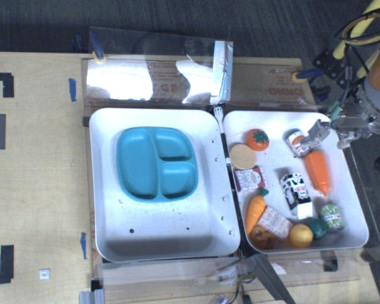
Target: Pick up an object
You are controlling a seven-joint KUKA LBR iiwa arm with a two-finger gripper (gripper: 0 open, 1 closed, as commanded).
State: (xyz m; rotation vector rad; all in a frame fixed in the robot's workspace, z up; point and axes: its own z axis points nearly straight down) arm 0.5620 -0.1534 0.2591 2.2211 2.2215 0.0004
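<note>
A: Camera view first: where is the pincer (318, 130)?
B: At the upper right of the right bin (358, 198), low over a small red-and-white can (296, 141). I cannot tell its state from this angle.
A: What lies nearest?
B: One large carrot (317, 171), just below it, beside the can.
A: Count the rest.
B: One tomato (258, 139), one round cracker (244, 156), one red packet (249, 180), one black-and-white carton (295, 190), a second, smaller carrot (256, 211), one yellow lemon (300, 234), one green can (331, 216).
A: And the left bin (107, 220)?
B: One blue divided tray (157, 163), three compartments.
</note>
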